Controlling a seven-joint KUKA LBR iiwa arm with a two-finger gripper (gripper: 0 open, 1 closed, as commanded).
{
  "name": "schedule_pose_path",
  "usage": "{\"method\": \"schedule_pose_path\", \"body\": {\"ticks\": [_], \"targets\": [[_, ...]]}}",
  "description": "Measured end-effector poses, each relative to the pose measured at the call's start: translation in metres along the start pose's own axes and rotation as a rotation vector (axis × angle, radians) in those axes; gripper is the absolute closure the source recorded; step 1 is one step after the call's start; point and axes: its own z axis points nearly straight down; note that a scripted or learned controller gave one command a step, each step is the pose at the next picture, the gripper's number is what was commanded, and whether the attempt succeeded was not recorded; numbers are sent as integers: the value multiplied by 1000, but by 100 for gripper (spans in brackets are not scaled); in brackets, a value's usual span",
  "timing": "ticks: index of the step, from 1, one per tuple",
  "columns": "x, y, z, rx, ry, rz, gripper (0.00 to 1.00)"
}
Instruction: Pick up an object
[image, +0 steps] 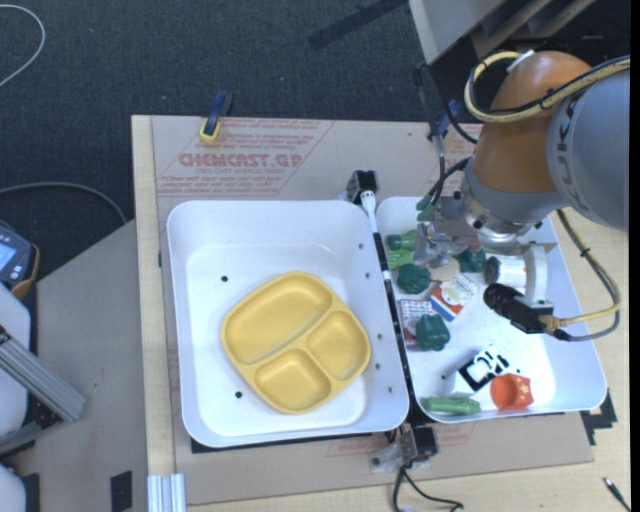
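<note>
Green pod, arm bent over right bin

Floor: dark grey carpet, a thin cable looping across it.
Bench: pale board, red lettering, yellow clamp at the far edge.
Light: even, probably overhead.

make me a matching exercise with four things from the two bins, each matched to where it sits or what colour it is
Things:
1. divided plate
2. long green vegetable
3. red-orange toy
4. black-and-white block

Descriptions:
A. lies along the right bin's near edge
B. yellow, in the left bin
C. near right corner of the right bin, beside the block
D. right bin, between the dark green toy and the red-orange toy

Pairs: 1-B, 2-A, 3-C, 4-D
</note>
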Motion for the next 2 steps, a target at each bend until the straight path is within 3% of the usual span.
{"method": "schedule_pose_path", "body": {"ticks": [2], "targets": [[-4,0,0,1,-1,4,100]]}}
